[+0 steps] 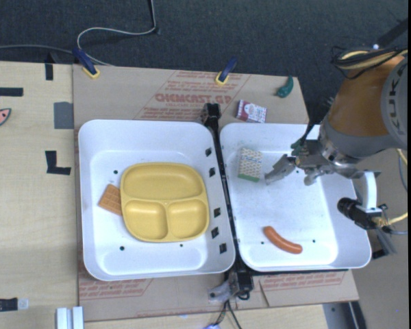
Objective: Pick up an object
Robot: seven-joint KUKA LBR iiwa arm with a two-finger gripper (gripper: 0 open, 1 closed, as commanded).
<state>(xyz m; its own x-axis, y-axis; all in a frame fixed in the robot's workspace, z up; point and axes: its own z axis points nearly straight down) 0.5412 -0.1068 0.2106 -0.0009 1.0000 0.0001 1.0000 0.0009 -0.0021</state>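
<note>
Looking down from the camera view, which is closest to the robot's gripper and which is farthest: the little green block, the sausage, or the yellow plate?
From the gripper:
1. Green block, just to its left in the right bin.
2. Sausage, lower down in the same bin.
3. Yellow plate, over in the left bin.

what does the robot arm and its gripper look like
The arm is a thick, rounded body with a broad orange band above a grey wrist section; part of a dark letter marking shows on its grey side. Thin black and yellow cables loop over its top. The gripper is grey metal with slim, dark-tipped fingers. A white bracket with a black knob-like fitting hangs beside the wrist.
</note>
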